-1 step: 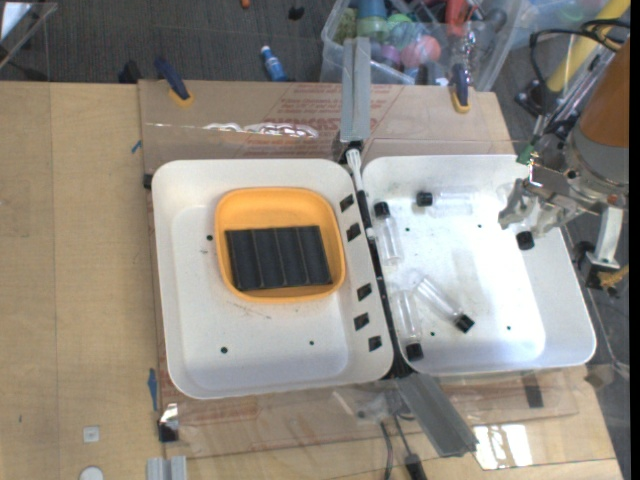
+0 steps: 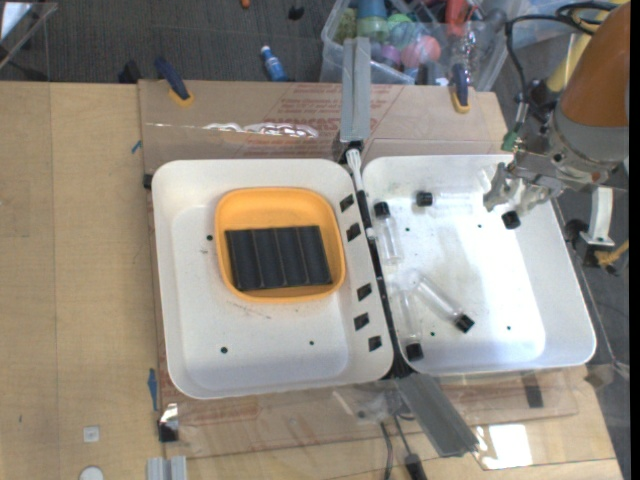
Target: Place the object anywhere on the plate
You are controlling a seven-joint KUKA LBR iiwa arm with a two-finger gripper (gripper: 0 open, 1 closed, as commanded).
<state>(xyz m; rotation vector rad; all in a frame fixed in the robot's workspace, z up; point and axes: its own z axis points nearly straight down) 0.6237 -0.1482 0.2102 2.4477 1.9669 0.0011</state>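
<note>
The robot's hand point(image 2: 512, 200) hangs over the upper right part of the right bin point(image 2: 560, 268), low near its floor; can't tell whether it is spread or pressed together; grey arm w/ orange band point(image 2: 600, 68) rises toward the top right corner. Below and left of the hand, clear plastic tubes w/ black caps point(image 2: 440, 303) lie scattered in the right bin. In the left bin point(image 2: 190, 298), an orange plate point(image 2: 280, 208) carries a black ribbed block point(image 2: 278, 258), lying flat at centre; both bins sit on a wooden bench point(image 2: 70, 268).
</note>
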